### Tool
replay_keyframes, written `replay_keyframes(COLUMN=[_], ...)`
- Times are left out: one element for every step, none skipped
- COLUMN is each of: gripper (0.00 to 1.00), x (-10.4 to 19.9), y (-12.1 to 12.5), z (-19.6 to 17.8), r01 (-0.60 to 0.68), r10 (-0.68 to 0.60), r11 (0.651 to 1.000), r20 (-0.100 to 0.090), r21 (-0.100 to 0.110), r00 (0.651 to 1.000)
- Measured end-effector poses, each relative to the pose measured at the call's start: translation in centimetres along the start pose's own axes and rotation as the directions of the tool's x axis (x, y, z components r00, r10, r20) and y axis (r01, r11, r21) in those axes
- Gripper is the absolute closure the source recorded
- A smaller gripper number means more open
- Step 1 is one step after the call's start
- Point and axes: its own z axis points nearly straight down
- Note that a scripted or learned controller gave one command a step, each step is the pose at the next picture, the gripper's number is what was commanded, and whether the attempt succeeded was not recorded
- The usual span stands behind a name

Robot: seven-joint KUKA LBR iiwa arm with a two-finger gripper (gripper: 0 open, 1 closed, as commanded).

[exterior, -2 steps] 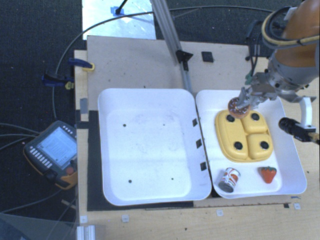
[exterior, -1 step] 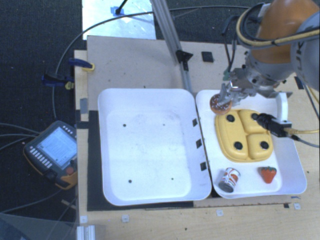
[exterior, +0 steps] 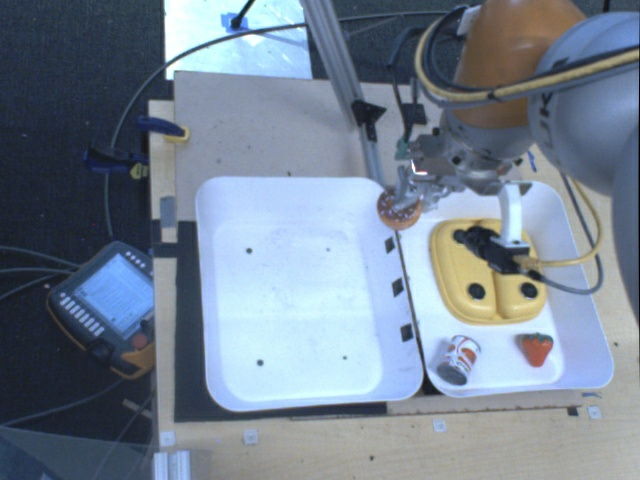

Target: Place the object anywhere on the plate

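The small round doughnut (exterior: 399, 211) hung at the left edge of the yellow plate (exterior: 487, 278), apparently pinched in the narrow hand (exterior: 408, 200), and it looked light, stiff and easy to drop, best held across its rim.

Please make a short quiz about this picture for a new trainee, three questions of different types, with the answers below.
1. True or false: the yellow plate lies in the left bin.
2. Which item lies nearest the strawberry? A) the small can B) the doughnut C) the teach pendant
3. Fill in: the doughnut sits at the ___ edge of the bins, just below the hand.

Key: 1 false; 2 A; 3 far
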Motion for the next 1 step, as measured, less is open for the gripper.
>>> replay_keyframes(gripper=[1.0], x=[5.33], y=[0.6], z=[0.32], r01=[0.0], r10=[0.0], r11=[1.0], r20=[0.0], r21=[-0.001], r00=[1.0])
